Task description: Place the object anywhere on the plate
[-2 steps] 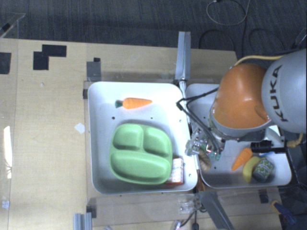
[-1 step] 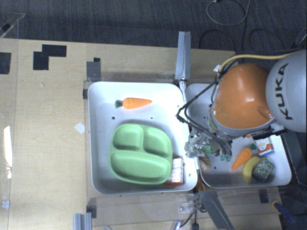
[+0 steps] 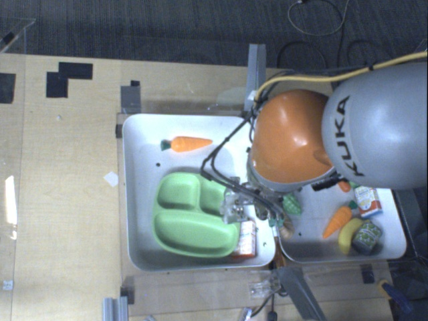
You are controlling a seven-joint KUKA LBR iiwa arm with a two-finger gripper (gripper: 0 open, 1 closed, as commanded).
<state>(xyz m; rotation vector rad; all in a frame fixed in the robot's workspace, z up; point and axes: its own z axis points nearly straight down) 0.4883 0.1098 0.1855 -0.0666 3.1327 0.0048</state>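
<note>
Two white bins sit side by side on the counter [image 3: 60, 199] in the overhead camera view, the KUKA arm [image 3: 374, 126] reaching in from the right with its orange band [image 3: 291, 136] over the seam between them. Its hand [image 3: 244, 209] hangs low at centre frame, over the right edge of the green divided plate [image 3: 190, 223] in the left bin [image 3: 137, 179]; whether it is wide, narrow or carrying anything cannot be told beneath the cables and wrist. A red-and-white packet [image 3: 247, 239] lies just beside the plate's lower right corner, touching or overlapping its rim, and looks like the likeliest thing being placed. A carrot [image 3: 188, 143] rests apart in the bin's upper part. In the right bin [image 3: 394, 246], lower right of frame, lie a second carrot [image 3: 336, 221], a banana [image 3: 348, 236], a small can [image 3: 366, 238] and a small carton [image 3: 366, 199]. The risk from here: a release this near the rim could leave the packet off the plate.
</note>
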